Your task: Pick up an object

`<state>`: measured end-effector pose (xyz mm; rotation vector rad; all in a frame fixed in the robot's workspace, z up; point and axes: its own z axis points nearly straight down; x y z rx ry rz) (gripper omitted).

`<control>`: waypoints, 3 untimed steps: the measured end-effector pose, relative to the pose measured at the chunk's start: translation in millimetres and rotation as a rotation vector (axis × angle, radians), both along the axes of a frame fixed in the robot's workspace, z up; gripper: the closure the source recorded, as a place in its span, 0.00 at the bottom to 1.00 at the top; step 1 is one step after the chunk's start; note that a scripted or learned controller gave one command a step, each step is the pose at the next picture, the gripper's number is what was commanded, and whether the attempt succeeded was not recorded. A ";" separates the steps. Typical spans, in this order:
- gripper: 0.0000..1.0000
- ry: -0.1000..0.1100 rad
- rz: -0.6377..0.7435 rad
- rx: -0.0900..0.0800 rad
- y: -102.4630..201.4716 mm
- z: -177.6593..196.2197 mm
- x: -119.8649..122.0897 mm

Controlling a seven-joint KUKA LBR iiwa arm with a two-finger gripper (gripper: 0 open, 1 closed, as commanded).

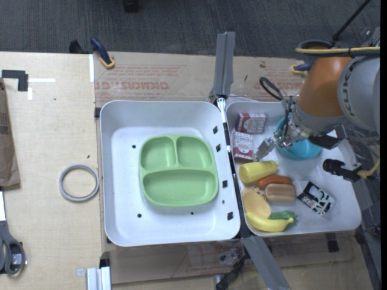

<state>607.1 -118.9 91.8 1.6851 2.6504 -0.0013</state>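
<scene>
The gripper [270, 145] hangs low over the right bin [344, 219], just above the yellow toy pepper [257, 171], and I cannot tell if its jaws are apart or together. Near it lie a small red and white box [242, 145], a blue bowl [300, 149], a toy hot dog [277, 185] and a toy banana [269, 223]. The left bin [115, 162] has a green tray [178, 171] with three parts.

Faint mirrored red lettering on the cardboard sheet [151, 77] behind the bins, not legible.
</scene>
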 end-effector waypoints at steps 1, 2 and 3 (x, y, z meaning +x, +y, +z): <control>0.00 0.000 0.053 0.000 39.0 99.4 41.8; 0.00 0.003 0.207 0.002 1.2 41.3 -35.0; 0.00 0.002 0.167 0.002 -32.7 22.1 6.8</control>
